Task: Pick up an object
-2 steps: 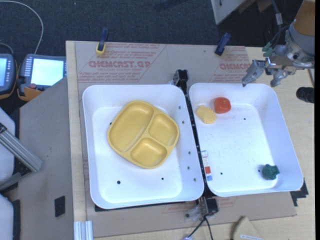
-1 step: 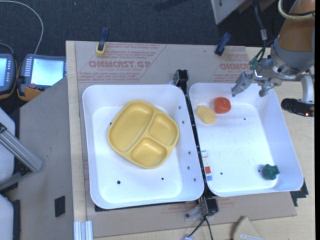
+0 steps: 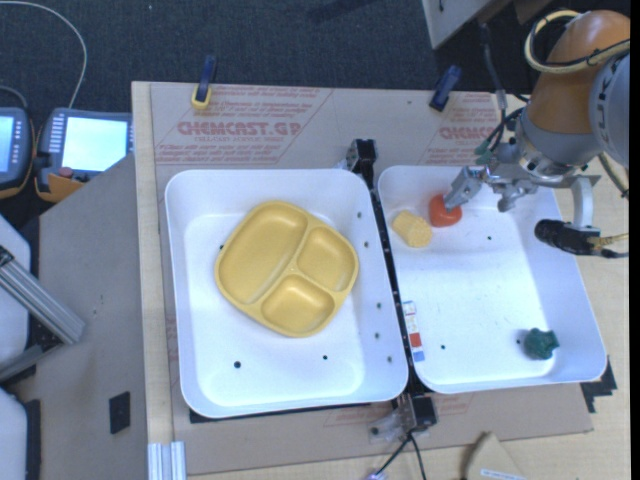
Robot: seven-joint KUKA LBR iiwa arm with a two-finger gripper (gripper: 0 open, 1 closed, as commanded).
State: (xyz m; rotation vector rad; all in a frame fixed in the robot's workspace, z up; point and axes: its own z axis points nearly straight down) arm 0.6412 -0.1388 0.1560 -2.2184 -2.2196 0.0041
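Two shallow white bins sit side by side on a bench, seen from above at a slant. Nearest the camera, in the right bin, a small dark green object lies close to the near right corner; its shape is too small to make out. The left bin holds a yellow divided plate with three compartments, lying flat and turned so its corners point toward the bin's sides.

Farther back in the right bin, a pale yellow rounded object rests beside the wall shared by both bins. Just right of it, almost touching, is a small orange-red object. It looks roughly round, so no long axis or pointing direction can be told.

The gripper reaches in from the right at the bin's far end. One finger's tip meets the orange-red object, partly covering it. Whether the fingers are spread or closed cannot be judged. The arm's orange band is cut off at the right edge.
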